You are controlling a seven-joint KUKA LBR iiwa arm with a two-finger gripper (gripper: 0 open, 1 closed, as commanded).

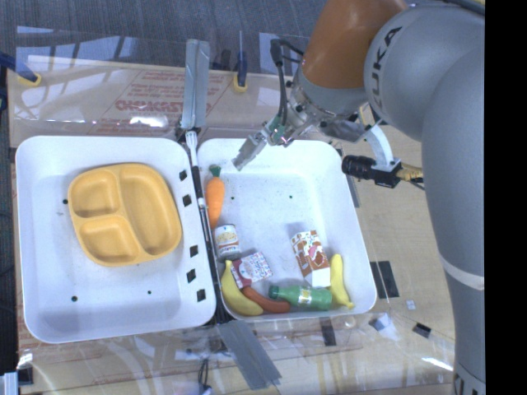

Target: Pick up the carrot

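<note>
Carrot (215, 198) lies in your right bin (350, 212), tight against its left wall, green top pointing to the far side. Just near of it you see a small jar (227, 241), then a red-patterned packet (254, 267), two bananas (231, 295), a sausage (265, 301), a green bottle (301, 296) and a carton (310, 256). Gripper (248, 151) hangs above the far-left corner, apart from the carrot, nothing between its fingers; can't tell their spread. Yellow divided plate (123, 214) sits in the left bin (41, 245).

A robotics lab — a KUKA arm (412, 64) at right over two white bins (33, 220) of toy food — taped bench (99, 97)
</note>
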